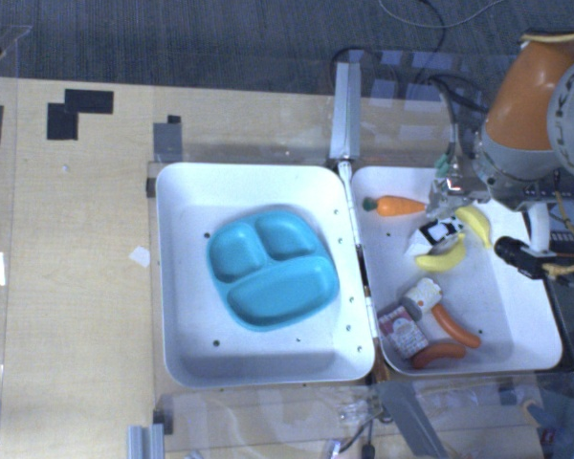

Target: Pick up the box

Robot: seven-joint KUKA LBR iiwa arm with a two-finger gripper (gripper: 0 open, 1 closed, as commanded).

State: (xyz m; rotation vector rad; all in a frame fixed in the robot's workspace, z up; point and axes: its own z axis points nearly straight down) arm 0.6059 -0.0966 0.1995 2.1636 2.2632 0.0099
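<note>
Small box [403, 331] (right bin [545, 352]) — end effector [447, 187] above banana [456, 244]

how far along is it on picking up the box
Nothing looks done yet: the box lies flat on the floor of the right bin, at its near left corner beside the hot dogs. In hand: the end effector is over the far part of that bin, by the carrot and banana, apart from the box. Left: move to the box, grasp it and lift.
</note>
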